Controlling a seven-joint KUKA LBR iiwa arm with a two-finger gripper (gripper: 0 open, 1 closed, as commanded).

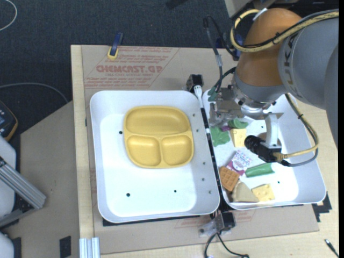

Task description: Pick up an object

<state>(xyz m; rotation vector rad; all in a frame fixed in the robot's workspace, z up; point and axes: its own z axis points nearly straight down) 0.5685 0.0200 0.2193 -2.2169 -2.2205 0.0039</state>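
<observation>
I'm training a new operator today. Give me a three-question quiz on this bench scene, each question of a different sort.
1. True or false: the yellow divided plate lies in the left bin.
2. Multiple choice: the waffle piece lies (A) on the plate, (B) in the right bin, (C) on the cardboard.
3. Fill in: the gripper hangs over the ____ bin.

Key: 1 true; 2 B; 3 right.
</observation>
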